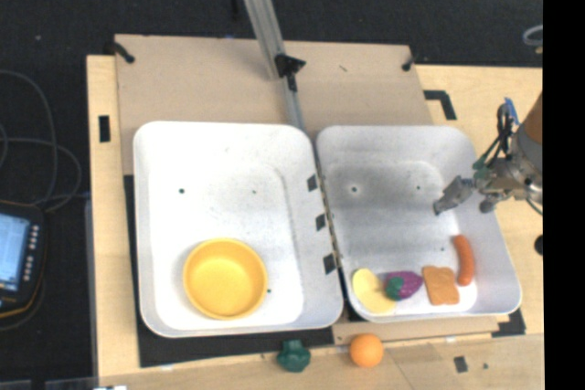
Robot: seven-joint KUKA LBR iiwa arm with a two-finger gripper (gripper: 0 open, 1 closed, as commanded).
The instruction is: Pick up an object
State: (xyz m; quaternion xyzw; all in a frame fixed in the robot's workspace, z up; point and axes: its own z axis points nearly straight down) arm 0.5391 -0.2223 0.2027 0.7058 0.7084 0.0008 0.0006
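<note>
My gripper [462,204] hangs over the right side of the right bin [384,169], its two grey fingers spread open with nothing between them. Just below it lies a red-orange sausage [464,258]. Along the bin's front edge sit an orange block [441,285], a purple and green piece [399,285] and a pale yellow piece [366,289]. A yellow bowl [225,278] rests in the front of the left bin [219,169].
An orange ball [366,350] and a small green object [293,356] lie on the bench in front of the bins. A slanted metal rail [265,23] rises from behind, between the bins. A screen device [14,256] sits at far left.
</note>
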